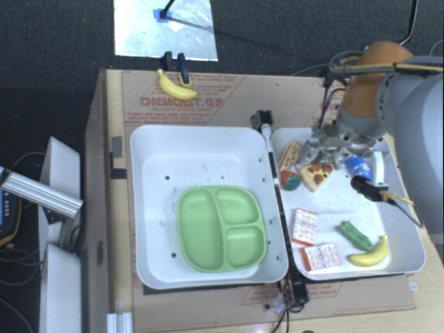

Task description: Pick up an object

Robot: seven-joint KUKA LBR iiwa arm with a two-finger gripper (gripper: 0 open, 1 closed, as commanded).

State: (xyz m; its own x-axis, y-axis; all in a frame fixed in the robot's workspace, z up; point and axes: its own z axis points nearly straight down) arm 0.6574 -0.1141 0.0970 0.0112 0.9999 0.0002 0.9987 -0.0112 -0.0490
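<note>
My gripper (323, 155) hangs low over the back of the right bin (402, 217), directly above a toy pizza slice (316, 177). Just left of it lie a tan cracker-like piece (288, 155) and a red and green strawberry (290, 182). A small blue item (359, 166) sits partly hidden beside the wrist. Nearer the front are two red and white packets (304, 226) (321, 257), a green pickle (356, 234) and a yellow banana (370, 253). Nothing shows between the fingers.
The left bin (149, 186) holds a green divided plate (222, 227). A second banana (175, 87) lies on the cardboard behind the bins, near blue clamps (175, 61). The divider between the bins (272, 165) runs close to the left of the gripper.
</note>
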